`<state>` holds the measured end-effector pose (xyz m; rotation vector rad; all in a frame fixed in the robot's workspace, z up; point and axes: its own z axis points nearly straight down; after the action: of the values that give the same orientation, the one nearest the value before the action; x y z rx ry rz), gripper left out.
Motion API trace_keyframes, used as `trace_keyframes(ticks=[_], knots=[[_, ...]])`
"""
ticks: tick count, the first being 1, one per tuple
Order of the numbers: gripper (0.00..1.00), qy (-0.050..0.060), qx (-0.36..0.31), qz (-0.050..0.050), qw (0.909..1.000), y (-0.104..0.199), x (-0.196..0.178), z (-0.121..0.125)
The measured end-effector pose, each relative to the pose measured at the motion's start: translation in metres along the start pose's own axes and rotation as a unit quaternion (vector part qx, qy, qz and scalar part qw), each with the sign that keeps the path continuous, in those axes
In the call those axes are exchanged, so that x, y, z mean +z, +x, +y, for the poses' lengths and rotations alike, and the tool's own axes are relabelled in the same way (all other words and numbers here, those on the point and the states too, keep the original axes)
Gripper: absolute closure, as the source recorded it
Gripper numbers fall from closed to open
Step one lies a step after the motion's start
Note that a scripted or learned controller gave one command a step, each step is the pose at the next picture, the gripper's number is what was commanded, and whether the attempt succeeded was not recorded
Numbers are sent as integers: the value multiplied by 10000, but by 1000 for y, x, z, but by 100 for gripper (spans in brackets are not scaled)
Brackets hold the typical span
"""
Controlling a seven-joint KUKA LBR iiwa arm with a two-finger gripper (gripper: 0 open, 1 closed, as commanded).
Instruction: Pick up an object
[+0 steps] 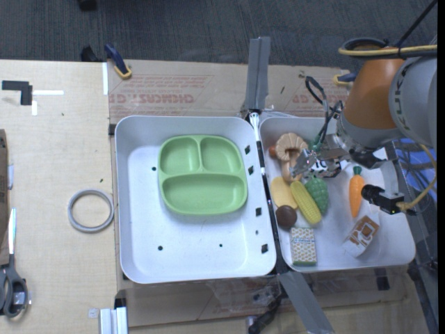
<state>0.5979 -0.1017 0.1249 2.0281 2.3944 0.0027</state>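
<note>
Reaching in from the right, the grey arm (410,96) with its orange band hung over the right bin (389,252). Its gripper (311,164) sat low over the top of the pile of toy food, near the bin's left wall. I could not tell how the gripper stood, because it was dark and small among the wires, and I could not see any toy caught in it.

Just below the gripper lay a yellow corn cob (305,202). Its long side ran from upper left down to lower right. Beside it on the right sat a bumpy green toy (319,192), touching the corn. To the left of the corn was a pale yellow piece (282,192), and under that a round brown thing (286,216). A tan mushroom shape (288,145) lay near the top of the pile, just left of the gripper.

An orange carrot (356,192) lay apart from the pile, further right. It stood nearly straight up and down in the view, with its green end at the top. Near the bin's lower edge were a small green and white box (303,246) and a tilted brown and white carton (361,236).

The left bin (139,242) held a green plate (203,175) with three parts. On the bench to the left lay a grey ring (90,209).
</note>
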Motion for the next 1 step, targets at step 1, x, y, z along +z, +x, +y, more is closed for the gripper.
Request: trace_keyframes(ticks=[1], knots=[[0,25,-1211,13,9926,13,33,-66]])
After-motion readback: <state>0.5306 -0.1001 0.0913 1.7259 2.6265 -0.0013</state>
